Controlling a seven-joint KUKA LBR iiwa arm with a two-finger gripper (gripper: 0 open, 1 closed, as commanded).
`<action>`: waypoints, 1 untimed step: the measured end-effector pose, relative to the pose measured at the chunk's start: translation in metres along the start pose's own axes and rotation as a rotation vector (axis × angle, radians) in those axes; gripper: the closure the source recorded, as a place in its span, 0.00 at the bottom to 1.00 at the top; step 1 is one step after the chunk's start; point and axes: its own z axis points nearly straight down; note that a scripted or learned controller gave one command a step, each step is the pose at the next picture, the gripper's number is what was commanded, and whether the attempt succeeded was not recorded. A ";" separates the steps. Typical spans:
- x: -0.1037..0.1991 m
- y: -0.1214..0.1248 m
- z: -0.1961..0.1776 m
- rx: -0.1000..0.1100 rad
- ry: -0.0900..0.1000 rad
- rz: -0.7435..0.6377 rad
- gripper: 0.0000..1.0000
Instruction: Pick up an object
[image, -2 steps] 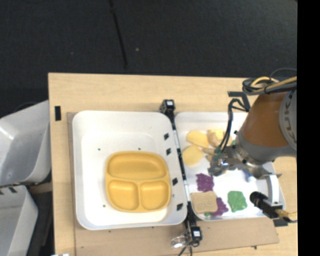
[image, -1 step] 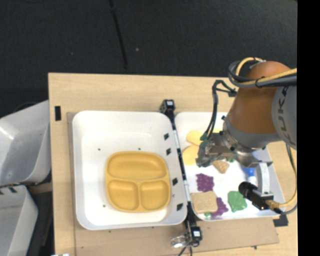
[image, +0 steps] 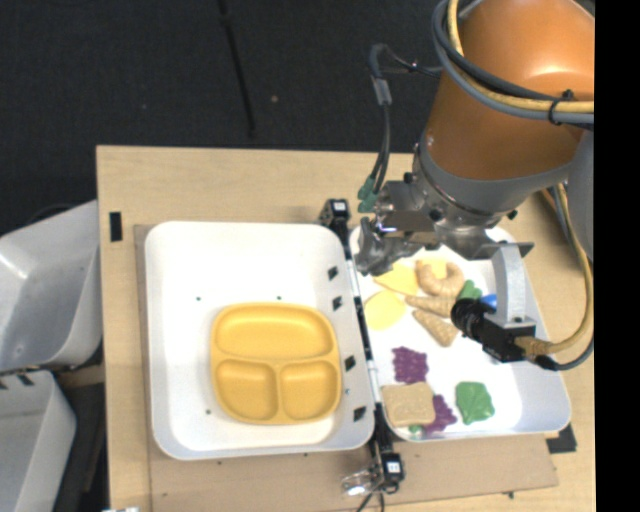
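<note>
Pretzel (image: 437, 277) just beside tool (image: 385, 243)

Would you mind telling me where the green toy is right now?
The green toy lies in the right bin, near its front edge, just right of the tan slice and purple grapes.

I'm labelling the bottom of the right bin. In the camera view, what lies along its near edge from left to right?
Tan square slice of toy bread → small purple grape-like cluster tucked against the bread's right side → green leafy toy piece.
</note>
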 end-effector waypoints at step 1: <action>-0.006 -0.006 0.148 0.033 -0.009 0.016 1.00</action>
